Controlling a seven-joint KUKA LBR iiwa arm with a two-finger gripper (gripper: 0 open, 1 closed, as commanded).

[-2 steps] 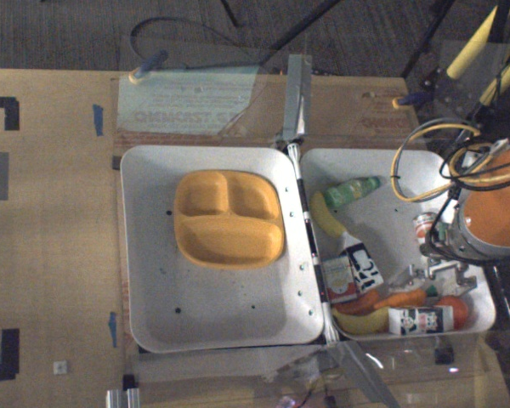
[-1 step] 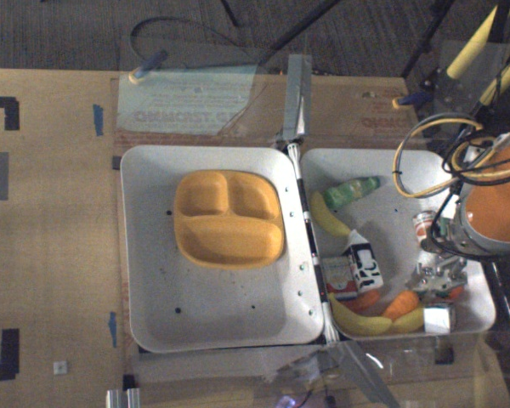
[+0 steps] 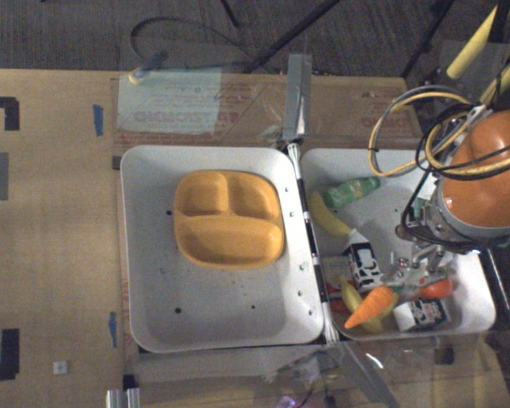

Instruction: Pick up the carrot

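The carrot (image 3: 370,307) is orange with a bit of green at its thick end. It lies slanted in the front part of the right bin (image 3: 484,313), its tip pointing to the front left, resting over a yellow item (image 3: 352,297). My gripper (image 3: 415,270) hangs right above and behind the carrot's thick end, under the orange wrist band (image 3: 491,177). The metal gripper parts hide the spot where they meet the carrot, so contact is unclear.
The right bin also holds a green bottle (image 3: 350,191), a banana (image 3: 327,215), a black-and-white carton (image 3: 364,266), a red item (image 3: 435,289) and a small white box (image 3: 425,314). A yellow divided plate (image 3: 229,218) sits in the left bin (image 3: 153,313). Cables loop above the wrist.
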